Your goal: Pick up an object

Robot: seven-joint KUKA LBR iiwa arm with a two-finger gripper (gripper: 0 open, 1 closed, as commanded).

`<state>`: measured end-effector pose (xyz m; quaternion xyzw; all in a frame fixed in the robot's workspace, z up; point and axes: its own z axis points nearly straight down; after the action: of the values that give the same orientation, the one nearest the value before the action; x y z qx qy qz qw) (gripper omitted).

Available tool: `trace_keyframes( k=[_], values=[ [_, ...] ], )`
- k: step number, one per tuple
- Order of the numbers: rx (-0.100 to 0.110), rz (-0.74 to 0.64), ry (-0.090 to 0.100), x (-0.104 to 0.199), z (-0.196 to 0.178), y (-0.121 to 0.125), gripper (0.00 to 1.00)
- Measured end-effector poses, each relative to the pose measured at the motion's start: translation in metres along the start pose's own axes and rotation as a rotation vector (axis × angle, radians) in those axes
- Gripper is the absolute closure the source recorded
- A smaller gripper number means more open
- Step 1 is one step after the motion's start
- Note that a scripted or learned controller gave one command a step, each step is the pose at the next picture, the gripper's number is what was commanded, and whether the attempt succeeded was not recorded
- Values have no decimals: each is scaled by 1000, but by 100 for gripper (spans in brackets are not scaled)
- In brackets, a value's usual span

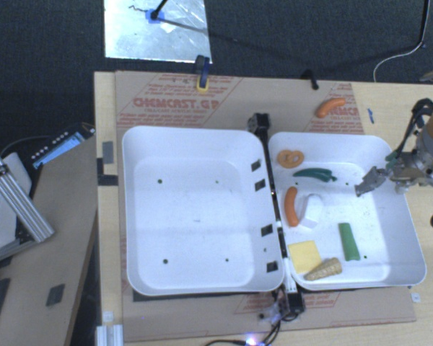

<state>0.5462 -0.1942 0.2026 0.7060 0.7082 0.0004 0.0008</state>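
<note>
Right of the green pepper (315, 173), gripper (366, 184) hangs, fingers' state untellable; crowded sausage (291, 206) and white piece (311, 212) risk a fumbled grab.

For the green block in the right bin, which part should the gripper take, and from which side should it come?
Grip the green block across its narrow width, near mid-length, coming straight down from above. It lies flat and elongated on the right bin floor, apart from the cone-shaped piece, so both long sides look free for the gripper.
</note>
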Motion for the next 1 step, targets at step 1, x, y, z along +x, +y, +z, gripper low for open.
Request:
trace_keyframes(
  k=[1],
  values=[
    [5, -8, 5, 72, 87, 33, 0]
  ],
)
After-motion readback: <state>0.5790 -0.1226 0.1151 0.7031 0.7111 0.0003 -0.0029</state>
